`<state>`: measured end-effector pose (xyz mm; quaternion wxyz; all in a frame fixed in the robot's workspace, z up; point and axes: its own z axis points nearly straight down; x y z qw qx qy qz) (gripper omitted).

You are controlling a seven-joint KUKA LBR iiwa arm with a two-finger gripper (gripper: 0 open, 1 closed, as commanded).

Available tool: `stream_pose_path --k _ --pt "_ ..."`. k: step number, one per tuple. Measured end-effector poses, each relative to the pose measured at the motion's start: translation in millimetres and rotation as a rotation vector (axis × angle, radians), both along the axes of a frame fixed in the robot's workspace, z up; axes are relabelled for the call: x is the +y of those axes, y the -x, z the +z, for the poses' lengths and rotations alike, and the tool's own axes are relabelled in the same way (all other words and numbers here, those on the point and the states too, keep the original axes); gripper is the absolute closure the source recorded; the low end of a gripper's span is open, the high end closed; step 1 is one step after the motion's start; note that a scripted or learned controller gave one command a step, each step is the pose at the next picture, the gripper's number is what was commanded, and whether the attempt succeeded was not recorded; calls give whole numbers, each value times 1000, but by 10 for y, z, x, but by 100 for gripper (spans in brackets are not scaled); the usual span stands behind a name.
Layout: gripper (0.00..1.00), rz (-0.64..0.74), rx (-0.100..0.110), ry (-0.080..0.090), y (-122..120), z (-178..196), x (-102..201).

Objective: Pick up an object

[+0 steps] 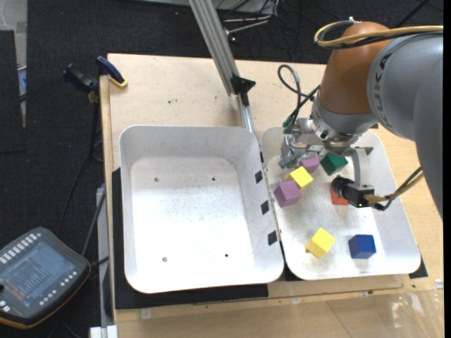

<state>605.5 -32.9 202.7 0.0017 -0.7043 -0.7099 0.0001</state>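
Robot arm [380, 76] lowers its gripper [299, 162] over a yellow block [301, 177] at the right bin's [394, 259] ten o'clock; jaw state impossible to tell. Next: close and lift.

From my remote station I can read no text, label, brand, number or sign anywhere here: the screen of the handheld pendant [32, 277] at lower left is too blurred to make out, and the coloured blocks and white bins carry no legible markings.
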Motion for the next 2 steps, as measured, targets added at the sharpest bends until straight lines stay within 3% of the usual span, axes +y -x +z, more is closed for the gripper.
stream_pose_path --k 2 --pt "100 0 -6 0 136 237 1090"
